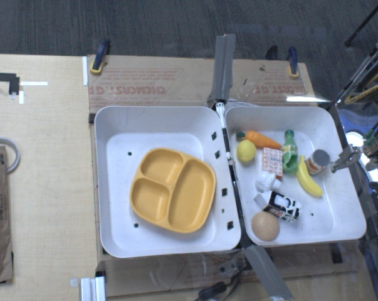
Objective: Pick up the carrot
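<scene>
One fixed camera looks down at a slant on both shallow white plastic bins (113, 187), far bench edge at twelve o'clock.

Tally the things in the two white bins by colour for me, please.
Yellow: 3 (divided plate, lemon, banana)
Orange: 1 (carrot)
Green: 1 (bottle)
Tan: 1 (round ball)
Mixed colours: 4
Total: 10

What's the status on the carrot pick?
Carrot lying at right bin's far side, not held. Lemon touching its near side; green bottle close by.
</scene>
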